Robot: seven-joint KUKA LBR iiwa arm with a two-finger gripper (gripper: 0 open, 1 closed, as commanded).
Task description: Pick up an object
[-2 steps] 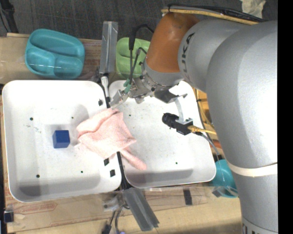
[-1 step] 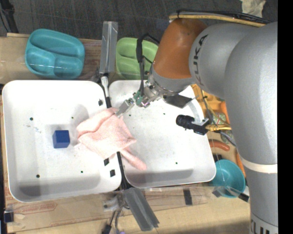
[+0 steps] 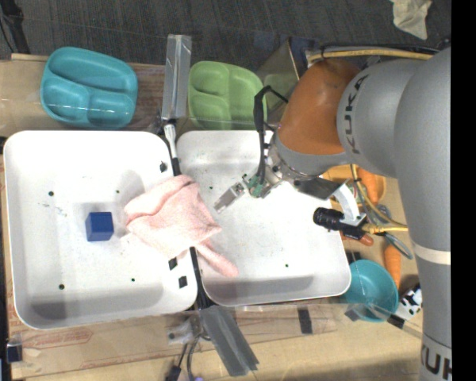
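Grey KUKA arm [image 3: 412, 173] fills the right side, orange band [image 3: 317, 113] above the wrist, reaching in over the right bin. Two shallow white bins side by side: left bin [image 3: 40, 213], right bin [image 3: 293, 252], rims touching along the middle. Pink cloth [image 3: 174, 217] is draped across that shared rim, most of it bunched in the left bin's right part, a tail of it hanging into the right bin's lower left. Teal moulded tray [image 3: 87, 86] sits on the bench behind the left bin; green moulded tray [image 3: 222, 94] sits behind the right bin, partly hidden by the arm. Teal bowl [image 3: 373, 288] sits by the right bin's lower right corner, on the bench. Gripper [image 3: 232, 197] hangs low over the upper left part of the right bin, just beside the cloth's upper edge, apart from it as far as can be seen; cannot tell if it is parted or closed, nothing seen in it. Small blue cube [image 3: 100, 225] lies on the left bin's floor, left of the cloth, just beside it, well apart from the gripper. Crumpled white rag [image 3: 408, 10] lies on the dark floor top right.
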